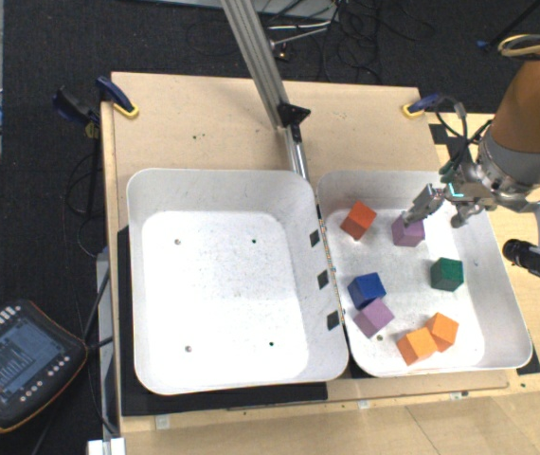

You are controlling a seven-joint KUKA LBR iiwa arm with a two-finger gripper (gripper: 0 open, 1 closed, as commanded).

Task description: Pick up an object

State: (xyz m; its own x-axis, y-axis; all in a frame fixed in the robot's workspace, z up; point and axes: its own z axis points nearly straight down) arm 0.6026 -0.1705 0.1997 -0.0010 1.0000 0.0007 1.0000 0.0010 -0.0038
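The tool hangs over the upper part of the right bin, with its two fingers spread apart and nothing held between them. One finger reaches toward the upper purple block, which lies just below and to the left of the tool; whether the finger touches it cannot be told. Judged from this, the task is at the approach stage: no object is lifted, and closing, gripping and raising all remain. The other candidates lie further out in the same bin: an orange-red block to the left near the dividing wall, a green block below the tool, a blue block touching a second purple block, and two orange blocks set together near the bin's lower rim. The upper purple block stands apart from its neighbours and away from the bin walls, so there appears to be room on both sides for the fingers. The paired blocks offer less clearance. The left bin sits alongside on the counter.
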